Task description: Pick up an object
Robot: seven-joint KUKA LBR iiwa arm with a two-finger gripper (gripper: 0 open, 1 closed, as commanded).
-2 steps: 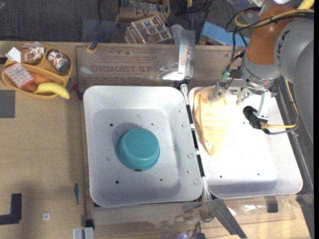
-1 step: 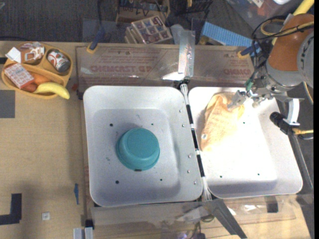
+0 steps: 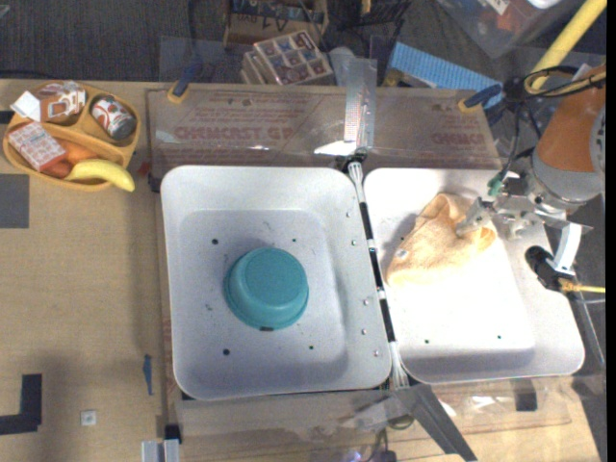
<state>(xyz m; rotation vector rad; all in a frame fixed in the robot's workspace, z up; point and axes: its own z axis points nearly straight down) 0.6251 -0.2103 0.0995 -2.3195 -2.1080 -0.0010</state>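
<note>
Right at the far right corner of the right bin [image 3: 481,354], the claw [image 3: 478,221] sat on the tan cloth's [image 3: 438,239] upper right end; its opening could not be told. From there the cloth stretched away leftward and down toward the bins' divider
</note>
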